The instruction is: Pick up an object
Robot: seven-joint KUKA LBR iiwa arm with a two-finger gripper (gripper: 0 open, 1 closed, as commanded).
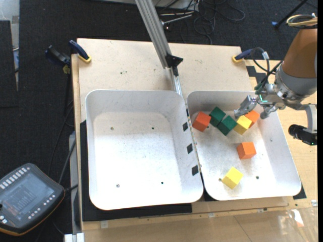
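Camera view: seven blocks (245,149).

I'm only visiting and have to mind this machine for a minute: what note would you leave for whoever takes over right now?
Gripper: low at the back of the right bin, beside a yellow block and an orange block; grip unclear.
Blocks, all in the right bin: two green blocks, another orange block near the divider, an orange one mid-bin, a yellow one at the front.
Done: no block visibly lifted.
Left: lift one block.
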